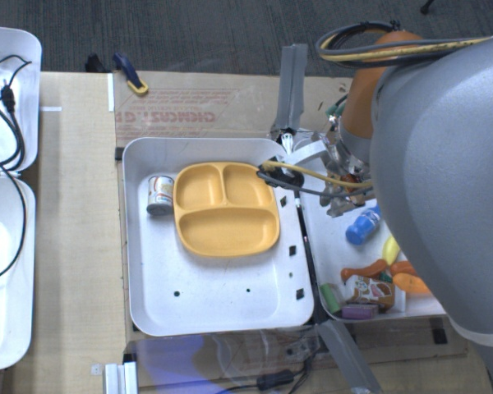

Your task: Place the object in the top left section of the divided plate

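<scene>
A yellow divided plate (226, 209) lies in the left white bin (205, 306), toward its back. Its two smaller sections face the far side, with the large one nearer the front, and all three look bare. My gripper (339, 194) hangs over the back left corner of the right bin, just right of the wall between the bins, with the grey arm covering much of it. I see nothing held in it. A blue bottle-like object (362, 226) lies just below and right of the gripper.
A small tin can (159, 195) stands against the plate's left rim. The right bin holds a yellow piece (390, 247), an orange piece (407, 282), a printed carton (370, 290), and green (330, 299) and purple (360, 310) items at its front.
</scene>
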Available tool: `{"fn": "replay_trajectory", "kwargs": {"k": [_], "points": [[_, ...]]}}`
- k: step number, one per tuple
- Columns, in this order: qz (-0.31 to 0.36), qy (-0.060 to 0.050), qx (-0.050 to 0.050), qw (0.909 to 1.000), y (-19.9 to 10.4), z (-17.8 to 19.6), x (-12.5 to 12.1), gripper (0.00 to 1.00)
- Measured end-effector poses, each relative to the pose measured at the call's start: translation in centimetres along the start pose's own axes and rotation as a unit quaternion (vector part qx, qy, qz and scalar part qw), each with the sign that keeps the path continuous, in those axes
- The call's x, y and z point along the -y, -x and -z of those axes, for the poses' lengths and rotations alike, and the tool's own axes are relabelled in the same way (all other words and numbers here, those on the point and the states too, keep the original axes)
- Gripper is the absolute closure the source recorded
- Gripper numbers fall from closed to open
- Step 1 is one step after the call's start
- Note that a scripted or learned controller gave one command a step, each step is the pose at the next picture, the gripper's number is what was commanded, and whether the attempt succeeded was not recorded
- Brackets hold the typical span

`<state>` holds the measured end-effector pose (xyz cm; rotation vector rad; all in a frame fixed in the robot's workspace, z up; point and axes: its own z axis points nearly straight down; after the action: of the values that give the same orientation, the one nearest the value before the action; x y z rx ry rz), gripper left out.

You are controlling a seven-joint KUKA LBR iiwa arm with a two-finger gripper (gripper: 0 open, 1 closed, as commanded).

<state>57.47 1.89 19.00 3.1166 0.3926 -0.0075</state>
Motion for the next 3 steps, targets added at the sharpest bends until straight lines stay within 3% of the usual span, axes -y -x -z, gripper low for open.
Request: {"fn": "replay_trajectory", "kwargs": {"k": [1,2,3], "points": [[0.1,0.001,0.0,0.995,-5.4,0.1,5.6,1.0],[0.083,0.0,-0.001,0.9965,-8.6,-8.1,10.9,1.0],[0.122,0.011,-0.016,0.9923,-4.7,-8.6,15.7,1.0]]}}
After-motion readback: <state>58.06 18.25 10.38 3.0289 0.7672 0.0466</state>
